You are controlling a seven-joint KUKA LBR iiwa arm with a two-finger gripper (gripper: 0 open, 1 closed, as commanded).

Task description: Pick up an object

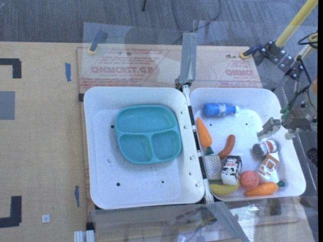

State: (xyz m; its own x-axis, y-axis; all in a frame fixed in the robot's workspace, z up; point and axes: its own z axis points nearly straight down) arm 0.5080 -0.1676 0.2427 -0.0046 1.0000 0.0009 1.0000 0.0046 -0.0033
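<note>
My gripper (279, 130) hangs over the right side of the right bin (237, 96), just above a small can (266, 148). Its fingers (268, 128) stand open with nothing between them. Toys lie in that bin: a blue bottle (219, 109) at the back, an orange carrot (204, 134), a red sausage (227, 146), a milk carton (231, 169), a red ball (249, 179), a banana (224, 189), a second carrot (262, 189) and a white and orange carton (269, 166).
The left bin (101, 150) holds a teal divided plate (149, 133). A speckled box (212, 166) leans by the divider between the bins. A yellow pole (298, 18) and cables stand at the back right.
</note>
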